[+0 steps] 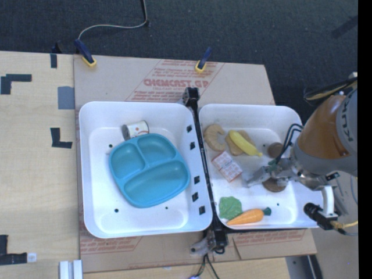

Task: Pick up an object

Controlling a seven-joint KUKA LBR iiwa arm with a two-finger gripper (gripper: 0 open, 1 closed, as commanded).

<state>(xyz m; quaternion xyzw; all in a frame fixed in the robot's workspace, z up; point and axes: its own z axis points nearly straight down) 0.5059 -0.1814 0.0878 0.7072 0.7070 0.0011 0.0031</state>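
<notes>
A grey KUKA arm [331,138] with a glossy orange band reaches in over the right rim of the right bin [250,110], one of two shallow white plastic bins set side by side on a sheet of printed brown cardboard [174,80] clamped at its far edge by two yellow-and-blue spring clips. Its gripper [260,176], a dull metal pincer, sits low near the middle of the right bin, angled toward a small pink-and-white printed packet [227,166] lying flat just beside it; whether its tips are spread or closed cannot be told from this slant. Round brown pieces lie close under the wrist: one small brown disc [274,150] toward the far right of the bin and a larger brown round [275,185] touching the tool's body. A smooth yellow toy banana [244,143] lies curved near the bin's far side, partly overlapping a tan, biscuit-like round [214,136]. Along the near edge rest a crinkled green leafy piece [230,206] and, just beside it, a tapered orange toy carrot [248,215] with a green stub. In the left bin [93,173], a glossy blue three-compartment plate [150,169] lies flat at the centre, with a small white cylindrical can [135,129] on its side at the plate's far edge.
</notes>
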